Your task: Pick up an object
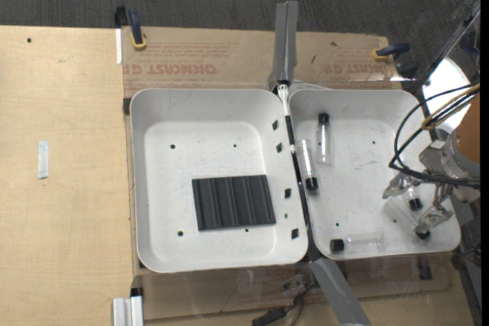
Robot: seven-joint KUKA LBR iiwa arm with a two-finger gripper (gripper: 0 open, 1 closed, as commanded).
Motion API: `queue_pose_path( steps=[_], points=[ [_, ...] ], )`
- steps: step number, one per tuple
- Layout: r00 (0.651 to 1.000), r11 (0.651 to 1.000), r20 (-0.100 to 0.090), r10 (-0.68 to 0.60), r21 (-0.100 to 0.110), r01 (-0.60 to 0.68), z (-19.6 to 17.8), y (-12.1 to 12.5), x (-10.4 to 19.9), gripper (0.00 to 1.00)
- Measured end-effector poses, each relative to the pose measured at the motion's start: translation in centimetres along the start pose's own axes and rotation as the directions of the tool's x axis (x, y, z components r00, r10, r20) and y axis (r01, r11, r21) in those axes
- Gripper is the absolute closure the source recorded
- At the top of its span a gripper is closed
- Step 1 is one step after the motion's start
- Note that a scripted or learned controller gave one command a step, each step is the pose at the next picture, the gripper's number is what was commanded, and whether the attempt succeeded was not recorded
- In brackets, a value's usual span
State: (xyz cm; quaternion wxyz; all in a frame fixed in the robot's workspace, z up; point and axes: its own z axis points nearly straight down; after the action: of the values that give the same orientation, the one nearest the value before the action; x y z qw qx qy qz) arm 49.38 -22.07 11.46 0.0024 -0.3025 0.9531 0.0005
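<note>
Clear tubes with black caps are scattered in the right bin point(359, 107): one upright-ish near the top point(324, 138), one along the divider point(307, 166), one at the bottom edge point(357, 244). Pincer point(416, 204) is down at the far right with its fingers spread, nothing between them. Left bin point(153, 111) has a dark ribbed slab point(233, 202).

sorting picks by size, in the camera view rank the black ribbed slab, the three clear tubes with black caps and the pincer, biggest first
1. black ribbed slab, in the left bin, clearly largest.
2. pincer, spread over the right bin; it sits nearer the camera, so its rank is unsure.
3. The three tubes: upper tube, divider tube, bottom tube. They look alike.
</note>
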Motion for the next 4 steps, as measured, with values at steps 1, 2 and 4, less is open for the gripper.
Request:
queue_pose_path(
  steps=[1, 2, 4],
  points=[
    [0.946, 0.946, 0.0, -0.323, -0.001, 0.323, -9.1, 0.4, 0.6, 0.0],
    [0.87, 0.87, 0.0, -0.493, -0.003, 0.493, -7.2, 3.4, -0.6, 0.0],
    [0.744, 0.744, 0.002, -0.668, -0.004, 0.668, -10.4, 0.9, 1.2, 0.0]
  ],
)
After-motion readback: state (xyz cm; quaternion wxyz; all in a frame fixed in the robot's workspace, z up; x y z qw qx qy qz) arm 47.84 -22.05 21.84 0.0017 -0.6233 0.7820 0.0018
